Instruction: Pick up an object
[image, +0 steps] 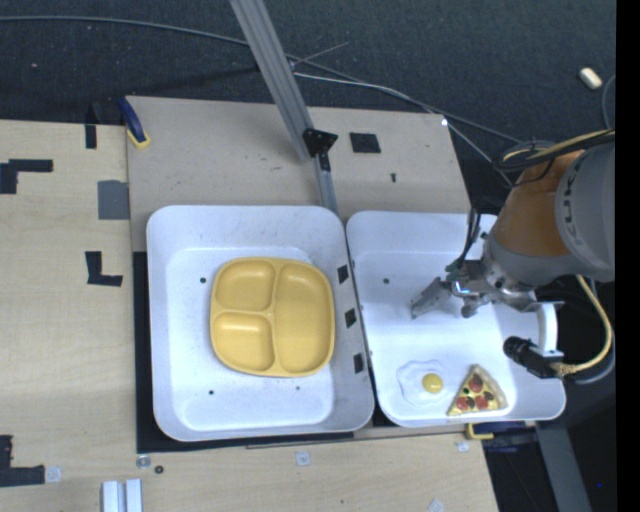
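A toy fried egg (423, 381) lies at the front of the right bin (400, 240). Just to its right, in the bin's front right corner, is a toy pizza slice (477, 392). My gripper (442, 307) hangs over the middle of the right bin, behind the egg and apart from it. It is open, its two fingers (428, 299) spread wide with nothing between them. A yellow divided plate (272, 316) rests in the middle of the left bin (180, 250).
The grey arm with its orange band (530, 220) reaches in over the right bin's right rim. A metal pole (290, 90) slants down to the gap between the bins. Black cables (590, 340) loop beside the arm on the right.
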